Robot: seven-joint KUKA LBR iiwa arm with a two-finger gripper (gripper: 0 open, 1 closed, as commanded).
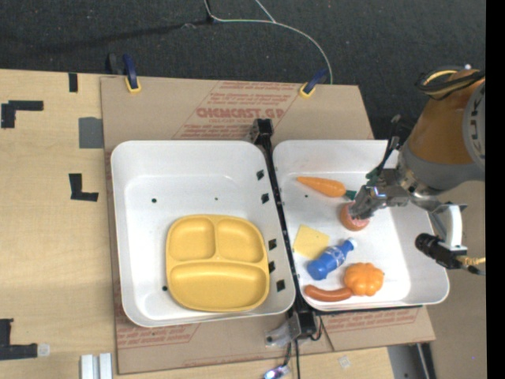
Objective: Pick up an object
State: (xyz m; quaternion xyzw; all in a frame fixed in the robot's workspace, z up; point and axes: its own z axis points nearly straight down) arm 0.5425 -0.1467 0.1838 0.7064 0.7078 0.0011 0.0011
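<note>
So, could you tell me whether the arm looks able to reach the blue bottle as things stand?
Probably yes: the blue bottle lies uncovered in the right bin, with the tool just above it, over a small pink object.

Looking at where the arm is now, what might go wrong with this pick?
The gripper sits right over a small pink object, close to the carrot; it may nudge the carrot or slip off the object. The bottle, cheese, pumpkin and sausage lie packed together, so a pick there could grab two.
</note>
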